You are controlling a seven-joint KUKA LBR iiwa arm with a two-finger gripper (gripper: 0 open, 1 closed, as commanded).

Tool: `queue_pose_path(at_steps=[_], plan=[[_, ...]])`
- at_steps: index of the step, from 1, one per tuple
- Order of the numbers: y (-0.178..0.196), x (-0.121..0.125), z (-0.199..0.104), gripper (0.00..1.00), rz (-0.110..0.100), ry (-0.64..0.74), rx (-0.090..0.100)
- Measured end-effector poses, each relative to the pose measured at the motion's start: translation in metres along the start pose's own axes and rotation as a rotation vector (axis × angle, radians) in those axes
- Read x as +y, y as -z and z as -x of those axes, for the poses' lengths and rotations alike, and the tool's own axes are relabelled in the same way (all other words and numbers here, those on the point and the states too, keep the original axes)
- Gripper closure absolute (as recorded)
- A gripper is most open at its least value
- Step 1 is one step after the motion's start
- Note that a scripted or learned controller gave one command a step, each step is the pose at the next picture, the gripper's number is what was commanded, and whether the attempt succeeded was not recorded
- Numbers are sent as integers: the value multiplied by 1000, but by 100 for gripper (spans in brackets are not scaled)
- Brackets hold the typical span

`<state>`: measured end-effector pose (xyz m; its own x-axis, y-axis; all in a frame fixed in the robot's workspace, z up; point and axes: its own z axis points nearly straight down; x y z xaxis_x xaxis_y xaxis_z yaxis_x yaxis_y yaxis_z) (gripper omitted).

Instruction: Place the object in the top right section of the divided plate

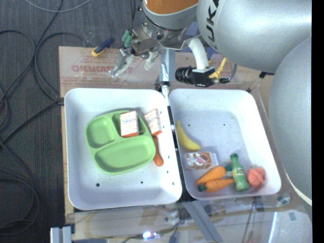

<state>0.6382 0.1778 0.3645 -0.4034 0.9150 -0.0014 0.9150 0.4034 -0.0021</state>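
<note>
1. Two white bins side by side; left bin (81,186) holds a green divided plate (119,142), right bin (253,113) holds loose toy food.
2. Arm reaches in from the right, orange band at top. Gripper (132,59) hangs above the cardboard behind the left bin's far edge, outside both bins. Fingers point down and left, a small gap between the tips, nothing between them.
3. Small orange-and-white carton (128,123) sits in the plate's top right section, lying flat, label up.
4. Second small carton (153,122) lies at the plate's right rim, tilted, partly over the edge.
5. Orange carrot (158,156) lies on the left bin floor, touching the plate's right side, below the second carton.
6. Right bin: banana (186,138) near the left wall; snack packet (198,160) below it; two carrots (213,179), a green bottle (238,174) and a pink item (256,176) clustered at the near edge.
7. Blue-and-yellow tool (103,46) lies on the cardboard, left of the gripper.
</note>
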Motion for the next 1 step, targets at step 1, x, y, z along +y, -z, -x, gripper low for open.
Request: queue_pose_path(at_steps=[1], plan=[[70,24,17,0,2,4,1]])
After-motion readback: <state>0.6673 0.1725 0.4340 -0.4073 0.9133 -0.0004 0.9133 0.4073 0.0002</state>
